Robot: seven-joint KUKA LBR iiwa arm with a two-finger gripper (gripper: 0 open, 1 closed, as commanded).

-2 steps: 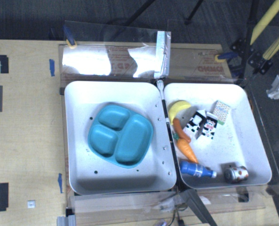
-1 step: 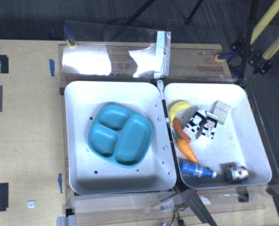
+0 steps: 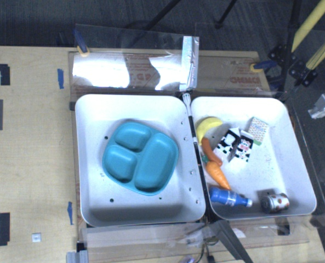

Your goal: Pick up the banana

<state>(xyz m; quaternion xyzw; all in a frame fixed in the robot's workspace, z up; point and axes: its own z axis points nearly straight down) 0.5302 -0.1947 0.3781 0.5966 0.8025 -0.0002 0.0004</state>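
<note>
Holding a blue divided plate (image 3: 141,156), left bin (image 3: 91,201), banana (image 3: 207,126), carrot (image 3: 213,166) in right bin (image 3: 294,163)

Glossy smooth plastic w/ glare: white bins (image 3: 91,147), teal tray (image 3: 140,156) mid-left, yellow banana (image 3: 207,127); shiny metal can (image 3: 274,201) lower right; matt wood bench (image 3: 25,147) at left.

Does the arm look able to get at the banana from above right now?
Probably yes: the banana lies open from above in the right bin, though the carrot and checkered cube crowd its lower side.
</note>
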